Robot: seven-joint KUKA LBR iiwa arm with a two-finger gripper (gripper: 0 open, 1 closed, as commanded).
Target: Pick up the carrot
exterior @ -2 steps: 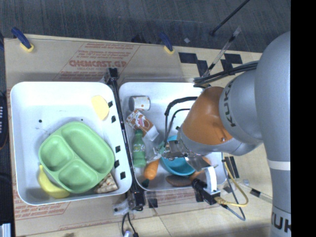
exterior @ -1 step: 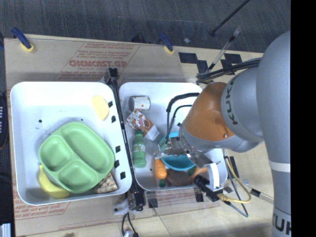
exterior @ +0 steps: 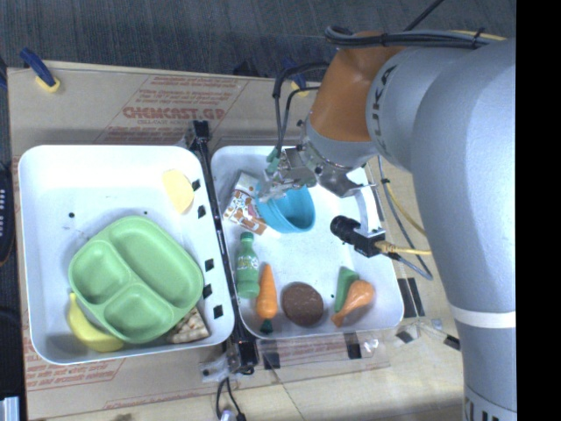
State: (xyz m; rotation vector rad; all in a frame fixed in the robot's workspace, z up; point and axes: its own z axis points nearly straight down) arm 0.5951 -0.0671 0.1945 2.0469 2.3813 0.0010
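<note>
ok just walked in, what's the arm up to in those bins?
The arm's gripper is down in the right bin, at its far end, right by the blue cup. Two carrots lie along the near edge: one beside the green bottle, the other on the far side of the brown round piece. Neither is near the gripper. The green divided plate sits in the left bin.

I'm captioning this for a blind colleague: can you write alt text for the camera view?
A grey robot arm's gripper hangs over a blue cup in the right bin. Two carrots lie near its front edge; a green tray sits in the left bin.
</note>
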